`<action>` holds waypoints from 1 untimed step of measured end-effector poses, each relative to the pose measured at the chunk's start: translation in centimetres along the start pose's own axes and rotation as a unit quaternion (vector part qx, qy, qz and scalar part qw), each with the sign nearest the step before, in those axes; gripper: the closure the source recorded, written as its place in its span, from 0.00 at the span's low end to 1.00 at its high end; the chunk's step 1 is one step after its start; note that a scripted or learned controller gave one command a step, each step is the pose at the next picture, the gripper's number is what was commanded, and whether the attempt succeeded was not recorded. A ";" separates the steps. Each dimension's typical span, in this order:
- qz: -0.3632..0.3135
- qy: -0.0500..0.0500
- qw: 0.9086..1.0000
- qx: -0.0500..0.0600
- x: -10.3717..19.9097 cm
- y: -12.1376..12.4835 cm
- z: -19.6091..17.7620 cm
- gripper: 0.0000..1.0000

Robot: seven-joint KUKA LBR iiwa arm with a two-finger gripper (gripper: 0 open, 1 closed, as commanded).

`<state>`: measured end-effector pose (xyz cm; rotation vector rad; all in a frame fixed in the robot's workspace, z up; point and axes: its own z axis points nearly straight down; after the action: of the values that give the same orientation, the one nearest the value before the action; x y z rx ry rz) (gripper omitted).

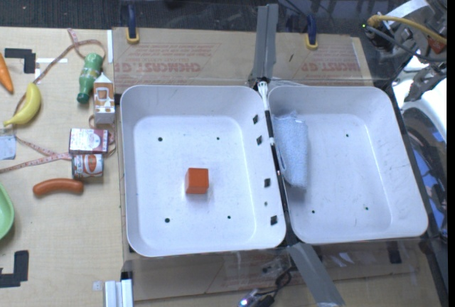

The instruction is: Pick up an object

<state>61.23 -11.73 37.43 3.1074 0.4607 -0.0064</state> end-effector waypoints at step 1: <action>0.048 0.000 0.999 0.000 4.6 -13.1 8.7 0.00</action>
<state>61.85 2.13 28.71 3.1258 0.3100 -0.0070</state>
